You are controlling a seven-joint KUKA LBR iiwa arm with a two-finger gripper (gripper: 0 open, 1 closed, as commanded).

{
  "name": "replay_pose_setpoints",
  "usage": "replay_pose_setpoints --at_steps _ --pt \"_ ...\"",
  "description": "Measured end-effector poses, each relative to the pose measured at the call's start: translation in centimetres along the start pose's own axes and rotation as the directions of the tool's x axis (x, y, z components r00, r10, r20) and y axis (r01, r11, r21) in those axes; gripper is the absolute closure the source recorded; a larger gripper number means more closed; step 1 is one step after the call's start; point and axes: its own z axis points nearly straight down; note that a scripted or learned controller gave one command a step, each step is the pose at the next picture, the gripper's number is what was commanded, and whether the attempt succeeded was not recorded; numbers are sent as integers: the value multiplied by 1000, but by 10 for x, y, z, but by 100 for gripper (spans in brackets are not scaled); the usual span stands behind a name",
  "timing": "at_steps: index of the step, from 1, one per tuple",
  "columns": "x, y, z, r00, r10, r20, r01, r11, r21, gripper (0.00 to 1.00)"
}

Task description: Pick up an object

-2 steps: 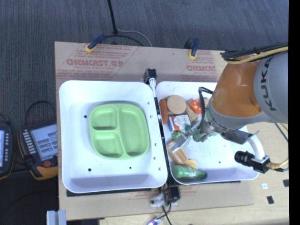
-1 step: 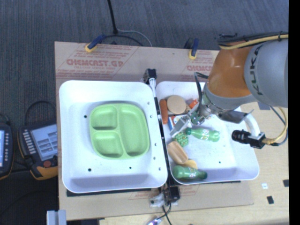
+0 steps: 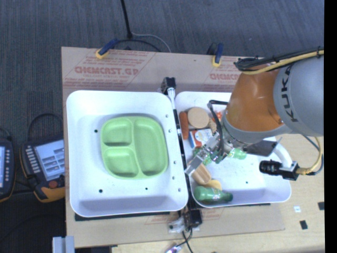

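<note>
Progress looks slight: I see my hand (image 3: 202,159) low in the right bin (image 3: 263,194), beside the toys (image 3: 210,188); whether it grips anything I cannot tell, so lifting remains.

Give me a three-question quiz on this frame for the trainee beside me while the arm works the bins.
1. True or false: the green divided tray lies in the left bin.
2. Over which bin does the gripper hang: A left, B right?
3. Fill in: the green bottle-shaped item lies at the right bin's ____ edge.

Key: 1 true. 2 B. 3 near (bottom of view).
</note>
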Motion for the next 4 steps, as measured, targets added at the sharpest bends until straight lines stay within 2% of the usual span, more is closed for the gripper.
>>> replay_pose_setpoints --at_steps 1,2,3,4 --pt "42 19 0 977 -214 0 214 977 0 0" --pt "42 18 0 977 -214 0 214 977 0 0" --pt "30 5 0 799 -602 1 602 799 -1 0" --pt "30 5 0 798 -602 1 602 798 -1 0"
